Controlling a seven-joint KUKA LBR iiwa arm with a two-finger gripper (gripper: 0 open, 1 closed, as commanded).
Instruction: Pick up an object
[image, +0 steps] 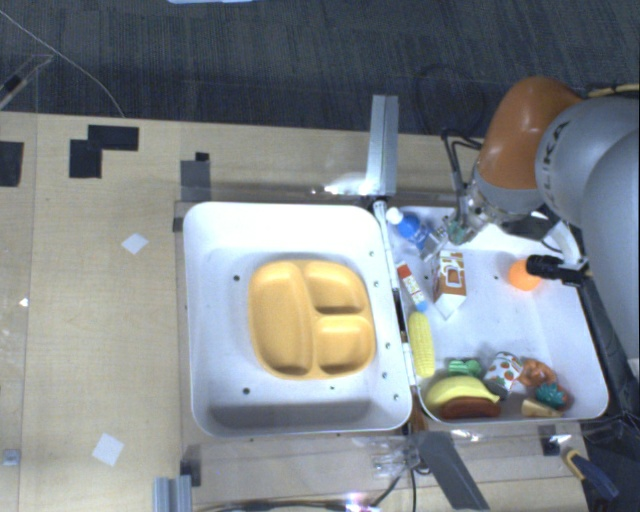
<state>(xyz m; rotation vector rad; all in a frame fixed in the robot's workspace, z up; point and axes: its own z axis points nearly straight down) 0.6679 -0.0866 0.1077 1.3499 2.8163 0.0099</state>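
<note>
Camera view: we see the claw (462, 226) at 12 o'clock in the right bin (590, 345), above the carton (452, 277) and beside the bottle (408, 228). We cannot tell its opening. Left bin (205, 330) holds a tray (308, 317).

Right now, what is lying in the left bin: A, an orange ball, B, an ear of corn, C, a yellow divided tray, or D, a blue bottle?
C. The yellow divided tray lies in the middle of the left bin, while the corn, the orange ball and the blue bottle are all in the right bin.
</note>
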